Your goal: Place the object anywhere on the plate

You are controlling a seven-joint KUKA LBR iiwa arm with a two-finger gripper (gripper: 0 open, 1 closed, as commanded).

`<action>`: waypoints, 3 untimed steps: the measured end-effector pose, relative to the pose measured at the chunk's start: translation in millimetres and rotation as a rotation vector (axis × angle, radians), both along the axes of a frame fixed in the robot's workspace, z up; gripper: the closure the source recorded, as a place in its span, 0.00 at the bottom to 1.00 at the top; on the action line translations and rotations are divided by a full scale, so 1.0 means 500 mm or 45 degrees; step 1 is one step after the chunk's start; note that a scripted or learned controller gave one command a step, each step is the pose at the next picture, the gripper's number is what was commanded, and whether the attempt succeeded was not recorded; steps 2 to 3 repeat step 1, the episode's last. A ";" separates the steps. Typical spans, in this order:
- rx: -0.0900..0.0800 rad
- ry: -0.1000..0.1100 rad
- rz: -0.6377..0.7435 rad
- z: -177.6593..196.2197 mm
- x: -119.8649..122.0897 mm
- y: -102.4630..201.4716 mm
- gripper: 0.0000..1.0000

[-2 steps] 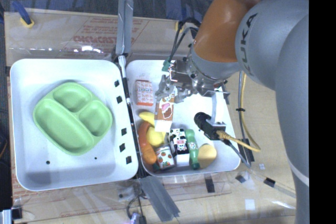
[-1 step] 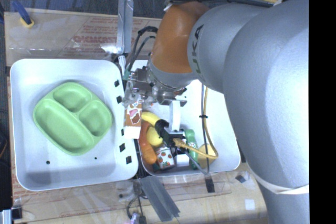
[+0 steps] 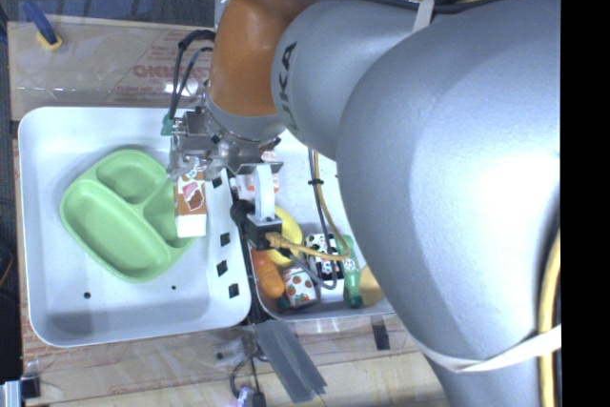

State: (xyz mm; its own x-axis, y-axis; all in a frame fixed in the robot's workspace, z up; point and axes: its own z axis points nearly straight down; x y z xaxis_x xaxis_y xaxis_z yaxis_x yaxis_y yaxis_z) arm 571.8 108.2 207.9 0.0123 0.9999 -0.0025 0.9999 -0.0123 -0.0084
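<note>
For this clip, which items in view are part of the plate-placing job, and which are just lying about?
Part of the job:
- green plate in the left bin
- small carton, at the plate's right edge below the gripper

Lying about, in the right bin:
- banana
- orange item
- small printed box
- green bottle

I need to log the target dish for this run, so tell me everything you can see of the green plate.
The green plate is a pale green, glossy, plastic-looking dish with rounded corners and raised ridges splitting it into compartments: a long one and a smaller one towards the top. It lies flat in the left white bin, turned at a diagonal. A small brown-and-white carton overlaps its right rim, below the gripper; whether the carton rests on it cannot be told.
</note>
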 end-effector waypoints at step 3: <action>0.000 -0.001 -0.001 0.000 0.000 0.000 0.00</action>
